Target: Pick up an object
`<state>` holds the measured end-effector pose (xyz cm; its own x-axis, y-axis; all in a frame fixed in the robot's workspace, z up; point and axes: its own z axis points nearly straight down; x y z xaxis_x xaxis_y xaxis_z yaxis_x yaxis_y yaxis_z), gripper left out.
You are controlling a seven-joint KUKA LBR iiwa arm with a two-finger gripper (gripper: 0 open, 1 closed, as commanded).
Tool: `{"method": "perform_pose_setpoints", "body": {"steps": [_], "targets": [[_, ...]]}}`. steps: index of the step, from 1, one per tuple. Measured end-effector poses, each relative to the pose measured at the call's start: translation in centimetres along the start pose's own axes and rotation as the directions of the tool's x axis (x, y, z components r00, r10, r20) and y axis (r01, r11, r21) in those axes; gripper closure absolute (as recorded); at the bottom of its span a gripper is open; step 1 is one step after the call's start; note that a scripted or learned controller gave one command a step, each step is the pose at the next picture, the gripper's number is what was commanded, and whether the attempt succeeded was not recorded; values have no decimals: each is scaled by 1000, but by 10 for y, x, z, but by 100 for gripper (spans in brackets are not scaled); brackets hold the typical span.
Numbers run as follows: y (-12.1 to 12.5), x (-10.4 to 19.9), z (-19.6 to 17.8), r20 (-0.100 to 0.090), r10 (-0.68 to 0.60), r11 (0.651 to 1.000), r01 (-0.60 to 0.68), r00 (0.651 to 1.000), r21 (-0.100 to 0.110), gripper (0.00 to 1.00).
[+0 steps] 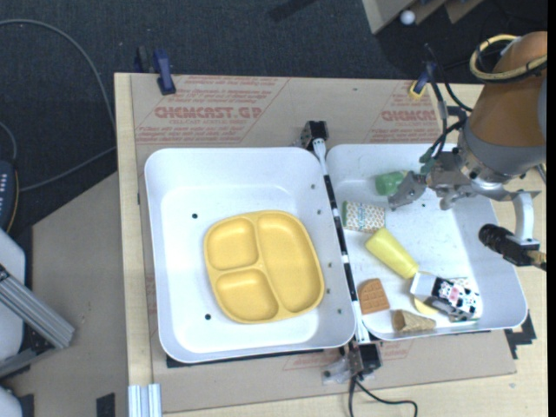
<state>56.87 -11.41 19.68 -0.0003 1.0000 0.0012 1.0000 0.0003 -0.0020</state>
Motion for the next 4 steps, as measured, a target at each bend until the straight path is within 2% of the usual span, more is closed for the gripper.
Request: {"method": "perform_pose_setpoints", "body": {"steps": [1, 2, 3, 4], "targets": [[-6, 17, 61, 0, 1, 1000, -1, 1000, 0, 0], [-20, 17, 113, 0, 1, 1000, -1, 1000, 0, 0], [-19, 17, 101, 2, 2, 1000, -2, 1000, -6, 100], [7, 90, 12, 1, -1, 1000, 1, 1000, -2, 100]]}}
